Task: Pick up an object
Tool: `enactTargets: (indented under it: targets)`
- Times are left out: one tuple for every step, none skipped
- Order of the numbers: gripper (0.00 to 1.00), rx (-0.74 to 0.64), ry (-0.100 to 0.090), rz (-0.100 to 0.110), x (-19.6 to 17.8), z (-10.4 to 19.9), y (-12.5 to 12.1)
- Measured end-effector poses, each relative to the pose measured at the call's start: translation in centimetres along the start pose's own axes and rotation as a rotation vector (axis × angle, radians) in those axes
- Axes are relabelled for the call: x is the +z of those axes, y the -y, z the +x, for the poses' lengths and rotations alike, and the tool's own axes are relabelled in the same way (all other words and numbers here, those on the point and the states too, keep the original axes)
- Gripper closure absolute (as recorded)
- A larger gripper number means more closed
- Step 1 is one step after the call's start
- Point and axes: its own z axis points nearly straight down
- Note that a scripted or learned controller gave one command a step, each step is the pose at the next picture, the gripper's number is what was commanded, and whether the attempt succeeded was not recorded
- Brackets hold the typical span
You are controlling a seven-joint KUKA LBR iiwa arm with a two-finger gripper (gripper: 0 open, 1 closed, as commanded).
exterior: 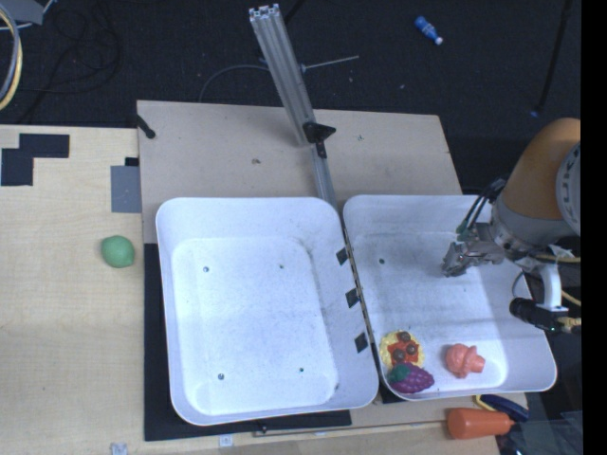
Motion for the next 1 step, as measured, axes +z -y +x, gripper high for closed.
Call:
enactTargets:
  targets:
    - [1.0, 0.0, 0.001, -0.003, -4.84, -0.87, -0.35]
